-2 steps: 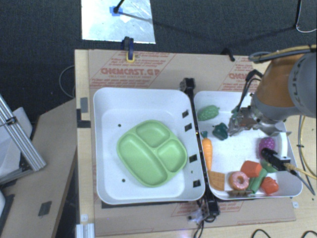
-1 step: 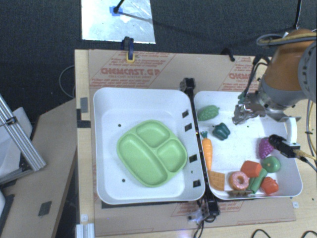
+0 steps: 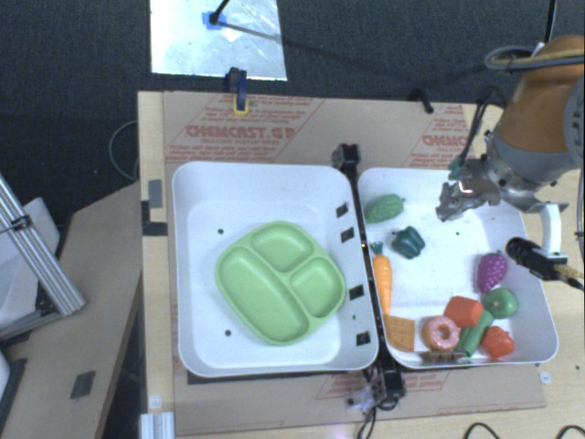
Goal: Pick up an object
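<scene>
The right bin (image 3: pixel 430 183) holds toy food: a green pickle (image 3: pixel 385 208), a dark green pepper (image 3: pixel 408 241), an orange carrot (image 3: pixel 382 283), purple grapes (image 3: pixel 492 269), a pink donut (image 3: pixel 442 334), a cracker (image 3: pixel 399 331), a green apple (image 3: pixel 500 302) and red pieces (image 3: pixel 464 311). My gripper (image 3: pixel 454 201) hangs over the bin's upper right part, right of the pickle and above the pepper, apart from both. Nothing shows between its fingers.
The left bin (image 3: pixel 196 245) holds a light green divided plate (image 3: pixel 280 282). Black clips (image 3: pixel 347 156) sit along the rims where the two bins meet. A silver sheet (image 3: pixel 218 26) lies beyond the bench. The arm's orange band (image 3: pixel 541 99) rises at the right.
</scene>
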`<move>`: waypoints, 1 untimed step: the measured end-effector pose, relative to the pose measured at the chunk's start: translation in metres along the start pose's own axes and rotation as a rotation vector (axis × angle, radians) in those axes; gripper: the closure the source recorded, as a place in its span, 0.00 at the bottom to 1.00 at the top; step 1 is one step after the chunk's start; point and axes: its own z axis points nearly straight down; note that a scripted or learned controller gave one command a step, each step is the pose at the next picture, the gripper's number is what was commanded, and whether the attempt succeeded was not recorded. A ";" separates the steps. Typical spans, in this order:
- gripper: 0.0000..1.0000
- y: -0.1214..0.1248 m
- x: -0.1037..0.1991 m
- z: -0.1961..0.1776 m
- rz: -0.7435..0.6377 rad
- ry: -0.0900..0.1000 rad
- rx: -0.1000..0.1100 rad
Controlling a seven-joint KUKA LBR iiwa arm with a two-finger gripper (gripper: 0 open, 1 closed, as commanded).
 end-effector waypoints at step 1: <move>1.00 0.041 0.021 0.012 -0.002 0.001 0.000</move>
